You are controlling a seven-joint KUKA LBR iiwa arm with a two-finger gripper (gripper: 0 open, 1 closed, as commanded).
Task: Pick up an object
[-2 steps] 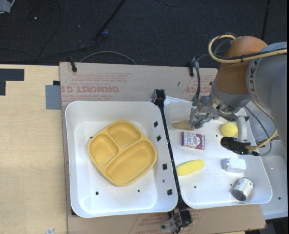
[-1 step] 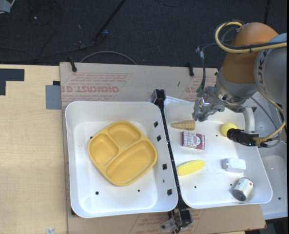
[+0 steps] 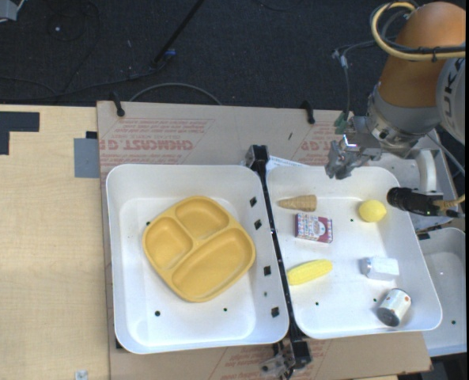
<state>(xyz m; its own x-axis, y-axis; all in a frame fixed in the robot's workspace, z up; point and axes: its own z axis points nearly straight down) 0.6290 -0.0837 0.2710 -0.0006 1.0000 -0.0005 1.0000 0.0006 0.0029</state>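
Right, quick look from my end. Two white bins side by side, w/ a black strip btwn them.

The left bin holds one thing: a yellow plate w/ three compartments, lying flat about mid-bin.

The right bin holds six loose things, one of each:
- A tan cone on its side, toward the far left of the bin.
- A small pink-and-white box just in front of the cone.
- A yellow ball toward the far right.
- A yellow corn cob nearer the front, close to the strip.
- A white block to the right of the cob.
- A silver can on its side in the front right corner.

All six rest on the bin floor and none touches another. Cone and box are the closest pair.

The claw hangs over the far rim of the right bin, beyond the cone and the ball, and it sits apart from every object. I can't tell whether it's apart or together — it's small, dark and muddled at this angle.

The arm is cut off at the top right corner. The print on the box is too small to read. What the white block actually is — can't make out.
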